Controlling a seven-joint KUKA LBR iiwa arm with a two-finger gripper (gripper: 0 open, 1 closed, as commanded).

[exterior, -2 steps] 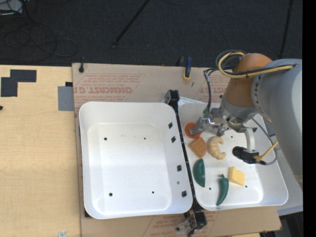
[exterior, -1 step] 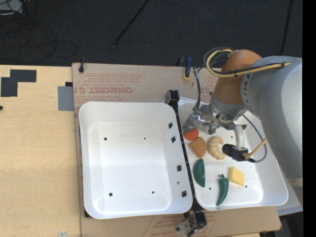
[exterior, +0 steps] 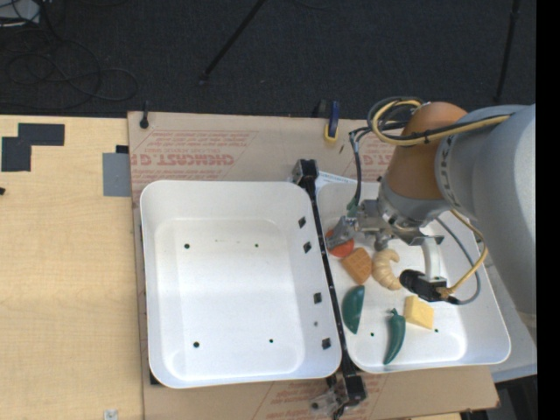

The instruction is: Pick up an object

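The gripper [exterior: 357, 231] hangs low over the upper left part of the right bin [exterior: 490, 344], close to the wall it shares with the left bin [exterior: 227, 278]; from this slant I cannot tell whether its jaws stand wide or narrow. Just below it in the view lies a red piece [exterior: 339, 248], touching an orange wedge [exterior: 357, 266]; a pale roll [exterior: 385, 268] lies just beside the wedge; toward the bin's near edge lie a yellow block [exterior: 419, 313], a green pepper [exterior: 353, 309] by the left wall, and a second pepper [exterior: 394, 338] between those two.
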